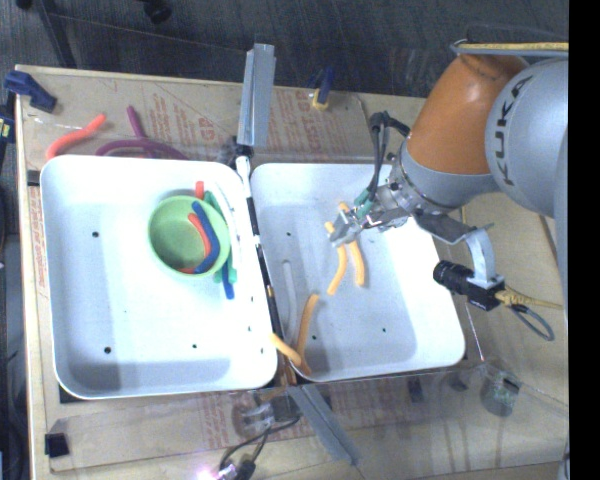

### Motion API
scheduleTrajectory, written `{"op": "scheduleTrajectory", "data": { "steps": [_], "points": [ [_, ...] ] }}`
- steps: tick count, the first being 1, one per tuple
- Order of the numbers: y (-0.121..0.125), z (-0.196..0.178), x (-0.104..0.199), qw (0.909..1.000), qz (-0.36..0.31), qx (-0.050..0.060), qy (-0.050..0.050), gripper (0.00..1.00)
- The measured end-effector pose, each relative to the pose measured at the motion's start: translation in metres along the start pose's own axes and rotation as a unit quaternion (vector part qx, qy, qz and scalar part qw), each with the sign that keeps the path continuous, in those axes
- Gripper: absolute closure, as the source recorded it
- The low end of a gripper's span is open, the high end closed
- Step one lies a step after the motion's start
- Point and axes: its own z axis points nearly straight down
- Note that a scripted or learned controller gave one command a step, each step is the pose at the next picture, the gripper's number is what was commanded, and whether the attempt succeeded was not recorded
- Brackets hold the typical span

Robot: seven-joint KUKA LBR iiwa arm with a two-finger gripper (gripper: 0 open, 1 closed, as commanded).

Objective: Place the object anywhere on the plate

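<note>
Gripper hovers over orange sticks in right bin, grip state unclear; plate sits left.

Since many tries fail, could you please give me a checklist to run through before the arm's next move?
1. Plate in the left bin: ok.
2. Room on the plate: not ok; red, blue and green strips lie across it.
3. Gripper over the right bin, at the yellow strips: ok.
4. A strip held in the jaws: cannot tell.
5. Orange strip lies apart near the divider, untouched: ok.
6. Path leftward over the divider: ok.
</note>
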Motion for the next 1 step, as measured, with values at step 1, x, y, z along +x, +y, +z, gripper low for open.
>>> {"op": "scheduleTrajectory", "data": {
  "steps": [1],
  "points": [
    [0.0, 0.0, 0.0, 1.0, 0.0, 0.0, 0.0, 0.0]
  ]
}}
